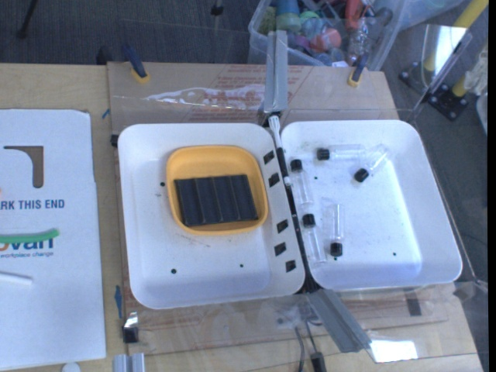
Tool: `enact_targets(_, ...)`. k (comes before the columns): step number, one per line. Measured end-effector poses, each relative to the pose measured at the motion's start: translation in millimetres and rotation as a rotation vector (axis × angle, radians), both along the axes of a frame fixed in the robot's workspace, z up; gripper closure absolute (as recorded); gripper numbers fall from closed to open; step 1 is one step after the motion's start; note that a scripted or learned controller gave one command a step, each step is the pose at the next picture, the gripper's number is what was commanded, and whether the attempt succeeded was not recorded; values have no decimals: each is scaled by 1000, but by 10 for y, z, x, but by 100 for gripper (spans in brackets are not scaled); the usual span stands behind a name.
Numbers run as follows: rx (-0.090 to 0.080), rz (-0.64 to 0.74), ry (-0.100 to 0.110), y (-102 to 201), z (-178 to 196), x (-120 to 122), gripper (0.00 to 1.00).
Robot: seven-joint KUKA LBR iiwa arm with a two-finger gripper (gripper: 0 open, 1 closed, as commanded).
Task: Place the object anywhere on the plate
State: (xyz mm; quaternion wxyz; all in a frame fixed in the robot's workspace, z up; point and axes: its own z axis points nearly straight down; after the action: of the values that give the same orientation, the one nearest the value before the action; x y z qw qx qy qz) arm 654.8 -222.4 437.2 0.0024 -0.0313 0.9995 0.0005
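The yellow plate, squarish with rounded corners and a raised rim, sits in the left white bin, a little above that bin's middle and nearer its right wall than its left. The object, a dark grey ribbed slab divided into parallel strips, lies flat inside the plate. It covers most of the plate's floor and its lower edge is close to the near rim. It is turned slightly, so its long sides run at a small angle to the bin's edges. The right white bin touches the left one along a middle seam, where a row of small black tabs runs from top to bottom. Several clear plastic tubes with black caps lie scattered in the right bin, some near its upper wall and others along its left side by the seam; they lie apart from one another and point different ways. Both bins rest on a wooden bench. A white printed board lies on the bench, left of the bins. Beyond the bench stands a clear tub of colourful toys, and a metal bar runs down towards the top of the seam. Whether the gripper is released or clenched cannot be told.
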Motion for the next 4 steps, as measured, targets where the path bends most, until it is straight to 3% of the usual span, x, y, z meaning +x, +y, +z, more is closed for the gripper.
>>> enact_targets(1,-3,353,-7,5,-1,120,100)
enact_targets(4,-8,1478,-7,6,-13,131,100)
